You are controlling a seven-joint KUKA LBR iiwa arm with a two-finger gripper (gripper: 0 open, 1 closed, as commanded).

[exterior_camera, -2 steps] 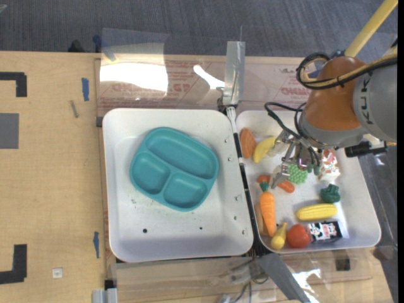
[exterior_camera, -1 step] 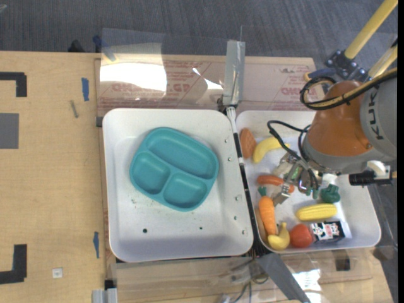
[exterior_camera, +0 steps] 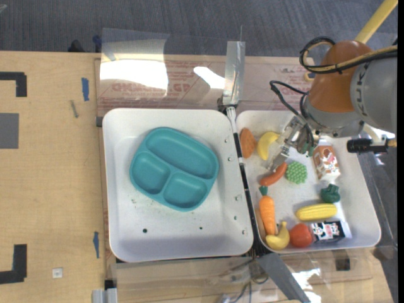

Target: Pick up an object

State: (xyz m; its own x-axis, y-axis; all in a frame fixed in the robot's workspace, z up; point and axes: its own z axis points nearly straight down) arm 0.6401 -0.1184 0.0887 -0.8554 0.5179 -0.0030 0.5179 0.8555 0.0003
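toy food fills the right bin (exterior_camera: 372, 223), and the end effector (exterior_camera: 282, 151) hangs low over its upper left, near a yellow piece (exterior_camera: 267, 144) and a red sausage (exterior_camera: 273, 175). whether it is apart or together i cannot tell. crowding is the risk: it could nudge neighbours, or close on an edge that slips out.

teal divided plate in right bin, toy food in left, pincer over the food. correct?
Bins are swapped. The camera view shows the teal plate in the left bin and the toy food in the right bin. The pincer is over the food.
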